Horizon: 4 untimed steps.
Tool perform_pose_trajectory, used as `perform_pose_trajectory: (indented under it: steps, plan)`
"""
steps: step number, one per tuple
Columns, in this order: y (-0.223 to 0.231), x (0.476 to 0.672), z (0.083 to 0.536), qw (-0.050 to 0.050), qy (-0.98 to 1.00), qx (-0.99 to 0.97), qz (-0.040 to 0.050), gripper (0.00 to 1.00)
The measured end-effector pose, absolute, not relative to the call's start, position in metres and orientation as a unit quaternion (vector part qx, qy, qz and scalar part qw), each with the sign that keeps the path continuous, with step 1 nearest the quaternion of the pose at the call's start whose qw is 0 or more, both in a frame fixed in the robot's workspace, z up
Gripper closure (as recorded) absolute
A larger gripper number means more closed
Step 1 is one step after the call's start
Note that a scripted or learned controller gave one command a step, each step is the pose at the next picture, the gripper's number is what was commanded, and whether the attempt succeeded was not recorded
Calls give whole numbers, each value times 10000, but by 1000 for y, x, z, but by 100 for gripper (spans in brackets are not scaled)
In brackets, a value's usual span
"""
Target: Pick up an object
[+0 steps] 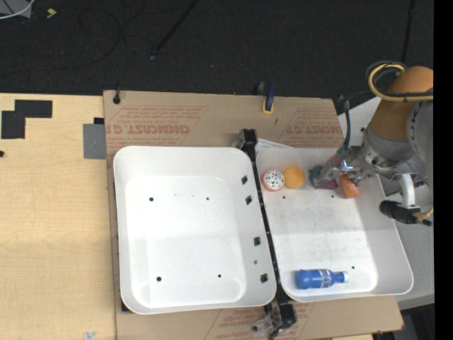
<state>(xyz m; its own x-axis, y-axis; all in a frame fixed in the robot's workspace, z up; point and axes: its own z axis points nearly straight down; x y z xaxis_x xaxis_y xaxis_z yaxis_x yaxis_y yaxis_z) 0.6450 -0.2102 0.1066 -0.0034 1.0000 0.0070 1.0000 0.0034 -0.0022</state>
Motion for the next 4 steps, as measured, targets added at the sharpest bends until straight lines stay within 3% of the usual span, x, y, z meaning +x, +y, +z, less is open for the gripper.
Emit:
perform_pose_trajectory:
  steps: [1, 2, 3, 4]
  plan:
    - [-214, 607, 190, 18, -7059, -7083, 8, 0]
    - [-213, 570, 221, 18, -7068, -7074, 7, 0]
    - [-212, 503, 248, 28, -7074, -7068, 9, 0]
    - [-207, 552, 102, -7, -7106, -7036, -59, 0]
